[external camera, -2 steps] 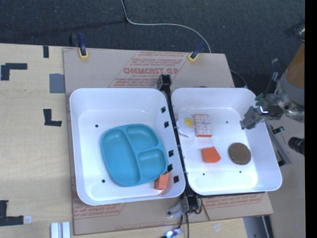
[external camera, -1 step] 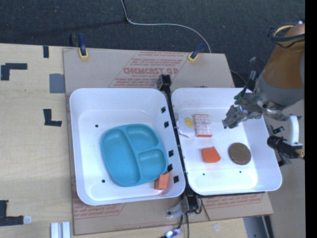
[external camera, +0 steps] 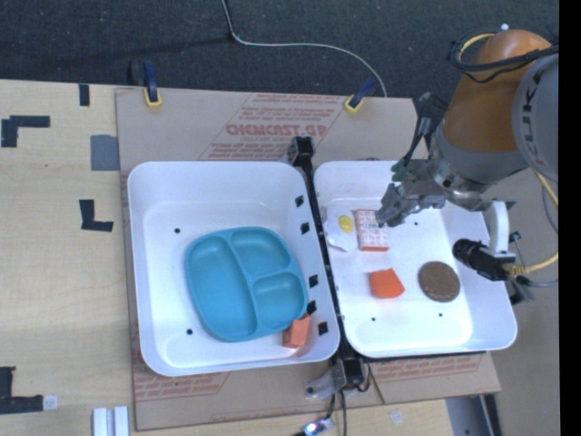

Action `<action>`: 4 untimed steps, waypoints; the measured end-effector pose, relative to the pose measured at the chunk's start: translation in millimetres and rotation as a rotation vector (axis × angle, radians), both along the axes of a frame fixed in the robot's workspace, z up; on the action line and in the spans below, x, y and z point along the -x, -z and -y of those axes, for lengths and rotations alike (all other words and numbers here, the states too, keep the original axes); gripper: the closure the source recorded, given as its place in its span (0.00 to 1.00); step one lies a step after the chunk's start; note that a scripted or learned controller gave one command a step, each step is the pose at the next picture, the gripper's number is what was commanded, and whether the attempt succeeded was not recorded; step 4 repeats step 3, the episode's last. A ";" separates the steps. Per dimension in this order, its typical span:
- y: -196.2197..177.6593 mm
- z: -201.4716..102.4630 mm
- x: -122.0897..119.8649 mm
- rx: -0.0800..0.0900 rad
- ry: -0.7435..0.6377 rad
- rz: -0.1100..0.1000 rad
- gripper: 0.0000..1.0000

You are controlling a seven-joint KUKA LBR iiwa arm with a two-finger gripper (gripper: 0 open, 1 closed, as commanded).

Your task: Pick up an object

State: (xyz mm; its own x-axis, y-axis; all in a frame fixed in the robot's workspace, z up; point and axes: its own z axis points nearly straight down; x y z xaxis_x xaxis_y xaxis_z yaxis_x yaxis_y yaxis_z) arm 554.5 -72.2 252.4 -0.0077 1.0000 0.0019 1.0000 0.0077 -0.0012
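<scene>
My gripper [external camera: 392,209] hangs over the right bin [external camera: 481,334], just right of a small red-and-white box [external camera: 369,231]. A small yellow piece [external camera: 345,222] lies left of that box. Nearer the front are an orange block [external camera: 387,283] and a brown round disc [external camera: 440,281]. From this angle the fingers are dark and foreshortened, and nothing is seen between them.
The left bin [external camera: 150,243] holds a blue divided plate [external camera: 243,282] and an orange piece [external camera: 296,332] in its front right corner. A black divider [external camera: 313,225] runs between the bins. The arm's grey body and orange band [external camera: 495,62] loom over the right bin's far right side.
</scene>
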 end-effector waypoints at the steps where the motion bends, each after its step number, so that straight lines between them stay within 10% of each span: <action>1: 3.3 -43.7 -7.5 0.001 0.002 -0.001 1.00; 3: 28.1 -151.5 -42.8 0.001 0.001 -0.001 1.00; 4: 28.1 -151.5 -42.8 0.001 0.001 -0.001 1.00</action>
